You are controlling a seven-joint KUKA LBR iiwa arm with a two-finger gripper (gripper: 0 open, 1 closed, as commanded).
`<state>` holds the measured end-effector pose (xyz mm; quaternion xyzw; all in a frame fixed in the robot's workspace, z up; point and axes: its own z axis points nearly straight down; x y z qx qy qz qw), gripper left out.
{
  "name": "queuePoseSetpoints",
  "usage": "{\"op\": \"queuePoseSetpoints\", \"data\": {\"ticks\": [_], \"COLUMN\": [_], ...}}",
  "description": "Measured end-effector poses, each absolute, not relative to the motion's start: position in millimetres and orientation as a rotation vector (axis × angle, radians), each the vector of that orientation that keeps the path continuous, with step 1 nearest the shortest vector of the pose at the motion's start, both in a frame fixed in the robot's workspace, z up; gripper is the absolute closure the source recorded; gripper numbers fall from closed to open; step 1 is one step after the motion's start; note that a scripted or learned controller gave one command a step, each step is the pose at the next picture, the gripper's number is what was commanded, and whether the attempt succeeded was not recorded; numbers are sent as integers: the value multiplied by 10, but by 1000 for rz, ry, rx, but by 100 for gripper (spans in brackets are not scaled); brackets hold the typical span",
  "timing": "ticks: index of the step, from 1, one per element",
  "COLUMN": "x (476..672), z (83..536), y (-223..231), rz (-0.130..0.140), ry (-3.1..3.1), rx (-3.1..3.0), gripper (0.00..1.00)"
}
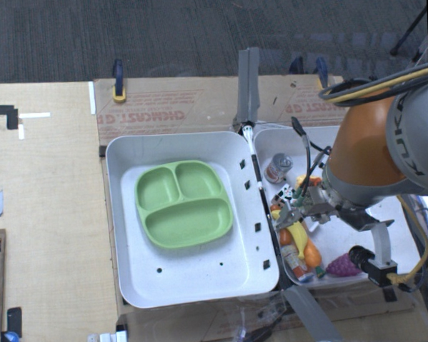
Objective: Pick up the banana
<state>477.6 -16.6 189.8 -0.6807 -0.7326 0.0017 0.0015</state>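
Starting on the left, the left bin point(124, 228) carries a green divided plate point(184, 203), three compartments, nothing on it that matters for this job. Crossing the shared wall into the right bin point(363, 279), it gets crowded: a small can point(277, 167) near the top, a jumble of toy food along the left wall, a purple piece point(342, 266) toward the near edge. And there is the banana point(297, 235), yellow, lying among that jumble, with an orange piece point(312, 254) just beside it and a small bottle point(290, 258) touching its lower side.

The gripper point(300, 206) hangs low over the clutter, just above the banana's upper end. Whether its grip is released or clenched, I cannot tell; the wrist and cables hide the tips.

My read: this is the approach, with the grasp not yet secured. To do it well, the tips want to straddle the banana across its narrow width, near its middle, and come down straight so neighbours do not get pinched along. The bin wall is close, so a clean vertical lift looks safest.
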Motion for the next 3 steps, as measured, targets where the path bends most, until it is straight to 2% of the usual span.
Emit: {"op": "queuePoseSetpoints", "data": {"ticks": [2,3], "x": [4774,4911], "z": [1901,1899], "y": [-305,-648], "rz": [5,7], "ry": [-2263,-2042], "rx": [-2177,-2386], "gripper": [0,0]}}
